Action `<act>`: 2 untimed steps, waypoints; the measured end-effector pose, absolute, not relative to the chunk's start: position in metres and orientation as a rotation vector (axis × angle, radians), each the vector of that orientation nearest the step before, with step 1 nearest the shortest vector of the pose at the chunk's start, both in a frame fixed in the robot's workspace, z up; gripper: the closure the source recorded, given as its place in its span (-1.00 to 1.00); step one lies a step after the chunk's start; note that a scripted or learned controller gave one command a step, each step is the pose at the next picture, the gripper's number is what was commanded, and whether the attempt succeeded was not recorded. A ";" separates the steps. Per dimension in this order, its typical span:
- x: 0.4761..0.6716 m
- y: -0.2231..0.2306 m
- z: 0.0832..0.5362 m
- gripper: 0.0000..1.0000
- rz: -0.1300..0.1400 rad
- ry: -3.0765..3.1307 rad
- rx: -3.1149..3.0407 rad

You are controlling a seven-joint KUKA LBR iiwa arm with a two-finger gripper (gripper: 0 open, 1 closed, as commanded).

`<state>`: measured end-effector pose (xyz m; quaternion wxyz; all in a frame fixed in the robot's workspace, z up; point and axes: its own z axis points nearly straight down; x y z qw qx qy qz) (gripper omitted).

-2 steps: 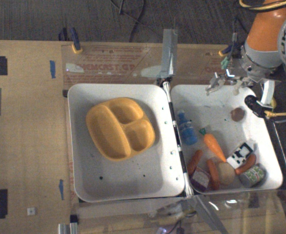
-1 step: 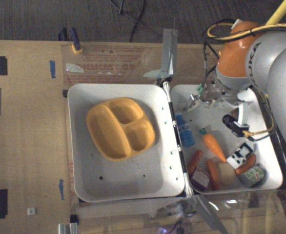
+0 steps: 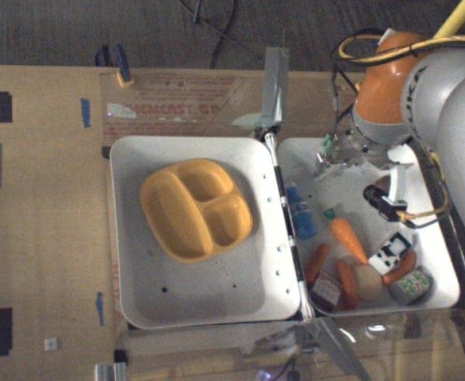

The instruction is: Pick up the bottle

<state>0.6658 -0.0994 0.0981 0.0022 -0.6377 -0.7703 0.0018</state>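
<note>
right bin (image 3: 447, 292): blue bottle (image 3: 300, 211) at left wall, fingers (image 3: 333, 159) blurred.

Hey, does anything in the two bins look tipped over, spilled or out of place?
Nothing spilled. The blue bottle lies on its side against the right bin's left wall. The yellow divided plate sits askew in the left bin.

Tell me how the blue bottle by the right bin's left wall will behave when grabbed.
The blue bottle lies on its side, so a nudge may roll it, though the right bin's wall beside it should stop it. It looks like small plastic, probably light and a little slippery. Lying close to that wall, it may leave the gripper little room on that side.
</note>
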 end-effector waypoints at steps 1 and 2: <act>0.662 -0.112 0.230 1.00 0.005 -2.315 -2.121; 0.639 -0.180 0.266 1.00 0.005 -2.299 -2.139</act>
